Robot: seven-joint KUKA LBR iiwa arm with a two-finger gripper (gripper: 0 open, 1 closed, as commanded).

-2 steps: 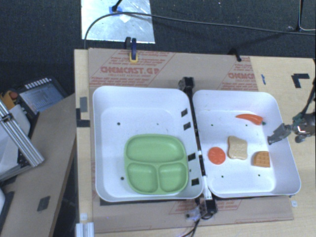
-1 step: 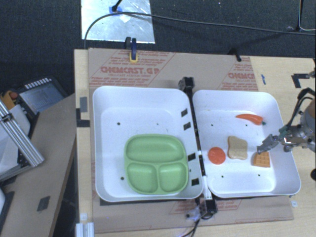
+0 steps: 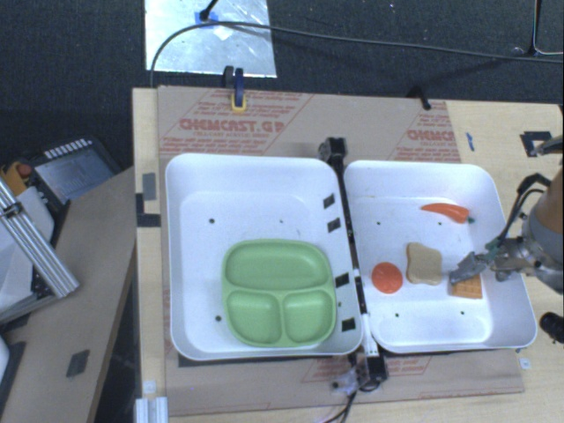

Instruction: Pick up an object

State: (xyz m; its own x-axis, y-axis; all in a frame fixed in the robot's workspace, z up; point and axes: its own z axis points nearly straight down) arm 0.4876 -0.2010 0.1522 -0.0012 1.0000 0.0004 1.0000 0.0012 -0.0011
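Right white bin (image 3: 414,329): tan bread-shaped slice (image 3: 424,263) near its centre | round orange-red ball (image 3: 387,277) just left of slice | orange carrot-like piece (image 3: 447,210) above | gripper (image 3: 467,274) low beside slice, over flat orange square (image 3: 469,288); claw state cannot be told | left bin (image 3: 194,236): green divided plastic plate (image 3: 278,292)

We look down on a pale wooden tabletop (image 3: 145,130) covered by a brown cardboard sheet (image 3: 264,122) printed with red lettering. Around it lies dark carpet (image 3: 70,51), crossed by thin black cables (image 3: 397,47). A shiny metal plate (image 3: 247,16) rests on the carpet above the tabletop. At the left we see a lower beige surface (image 3: 88,263) with an aluminium rail (image 3: 35,254).
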